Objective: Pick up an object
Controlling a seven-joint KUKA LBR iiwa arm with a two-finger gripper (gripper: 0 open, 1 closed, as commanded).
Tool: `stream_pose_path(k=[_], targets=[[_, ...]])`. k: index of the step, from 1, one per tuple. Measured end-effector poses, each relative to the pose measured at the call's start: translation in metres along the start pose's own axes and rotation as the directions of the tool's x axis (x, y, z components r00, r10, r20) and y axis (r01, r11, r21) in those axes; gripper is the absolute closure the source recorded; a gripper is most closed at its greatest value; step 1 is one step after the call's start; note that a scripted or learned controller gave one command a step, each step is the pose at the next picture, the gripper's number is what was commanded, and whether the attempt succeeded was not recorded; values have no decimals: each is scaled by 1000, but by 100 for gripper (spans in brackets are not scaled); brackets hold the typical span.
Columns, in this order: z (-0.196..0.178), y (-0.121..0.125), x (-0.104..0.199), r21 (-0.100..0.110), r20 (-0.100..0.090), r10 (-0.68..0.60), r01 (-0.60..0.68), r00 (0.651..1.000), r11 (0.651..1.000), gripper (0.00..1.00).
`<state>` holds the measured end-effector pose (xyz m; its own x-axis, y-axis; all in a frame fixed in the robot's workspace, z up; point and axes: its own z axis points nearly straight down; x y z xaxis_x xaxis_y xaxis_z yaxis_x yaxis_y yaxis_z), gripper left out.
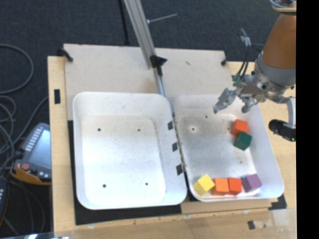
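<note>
The gripper (pixel 233 99) hangs over the top part of the right bin (pixel 199 108), up at about one o'clock from the bin's middle. Its two fingers look spread apart, with nothing between them. Just below it, at about five o'clock from the gripper, sit an orange block (pixel 239 126) and a green block (pixel 242 141). They are touching, or very nearly so. Along the bin's bottom edge, at six o'clock, there is a row of four: a yellow block (pixel 204 183), two more orange blocks (pixel 228 185), and a purple block (pixel 250 182), all packed close. The left bin (pixel 79 133) has no blocks in it. I think the arm has not picked anything yet. The near orange block seems the easiest one to grab. But things could go wrong. The green block is so close that a finger might land on it and push both away. That pair also sits near the bin's right wall, so a finger could bump the wall. The row at the bottom is packed tight, so fingers may not fit between the blocks.
</note>
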<state>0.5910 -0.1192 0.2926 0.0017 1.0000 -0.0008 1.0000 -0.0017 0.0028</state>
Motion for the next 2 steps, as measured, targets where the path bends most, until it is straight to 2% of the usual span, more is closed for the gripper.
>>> stream_pose_path(k=[1,2], targets=[[159,-67,-30,10,-1,1,-1,1000,1000,0],[179,-14,-72,2,1,0,0,1000,1000,0]])
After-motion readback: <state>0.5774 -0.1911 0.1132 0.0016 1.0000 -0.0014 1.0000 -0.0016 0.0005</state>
